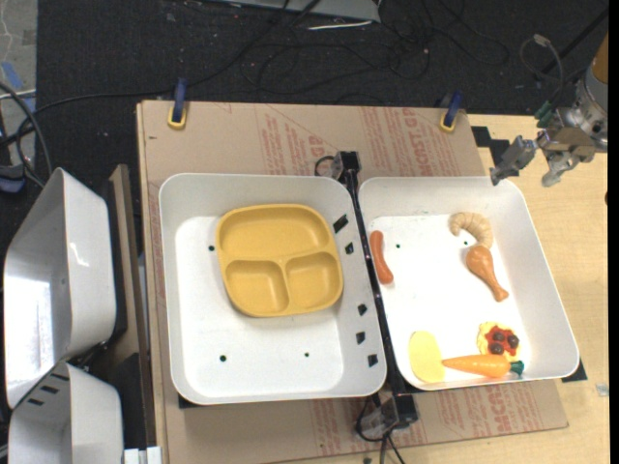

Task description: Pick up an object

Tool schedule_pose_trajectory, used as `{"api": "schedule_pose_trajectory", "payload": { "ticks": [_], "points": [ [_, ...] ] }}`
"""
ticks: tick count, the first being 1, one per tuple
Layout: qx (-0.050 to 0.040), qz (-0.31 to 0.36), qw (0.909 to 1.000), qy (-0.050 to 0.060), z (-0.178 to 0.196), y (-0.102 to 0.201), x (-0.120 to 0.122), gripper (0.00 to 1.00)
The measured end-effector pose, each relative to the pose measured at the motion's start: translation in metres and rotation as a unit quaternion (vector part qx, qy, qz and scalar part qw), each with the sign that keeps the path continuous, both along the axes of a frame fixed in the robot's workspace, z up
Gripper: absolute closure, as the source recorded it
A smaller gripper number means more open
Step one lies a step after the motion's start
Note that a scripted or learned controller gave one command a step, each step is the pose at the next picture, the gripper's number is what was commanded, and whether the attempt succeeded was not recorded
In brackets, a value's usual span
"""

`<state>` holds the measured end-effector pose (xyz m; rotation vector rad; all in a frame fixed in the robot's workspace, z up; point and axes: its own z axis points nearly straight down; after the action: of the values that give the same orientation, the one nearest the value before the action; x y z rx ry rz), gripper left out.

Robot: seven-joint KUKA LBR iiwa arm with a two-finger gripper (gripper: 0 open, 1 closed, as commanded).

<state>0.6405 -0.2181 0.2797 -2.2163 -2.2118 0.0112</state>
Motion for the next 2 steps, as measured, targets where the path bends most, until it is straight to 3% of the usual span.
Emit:
{"api": "schedule_pose_trajectory", "payload": {
  "ticks": [1, 2],
  "points": [
    [-0.0015, 0.002, 1.0, -0.007, 0.009, 0.001, 0.002, 0.0],
    [-0.0009, 0.001, 1.0, -0.004, -0.055, 0.001, 0.0, 0.0]
  ]
}}
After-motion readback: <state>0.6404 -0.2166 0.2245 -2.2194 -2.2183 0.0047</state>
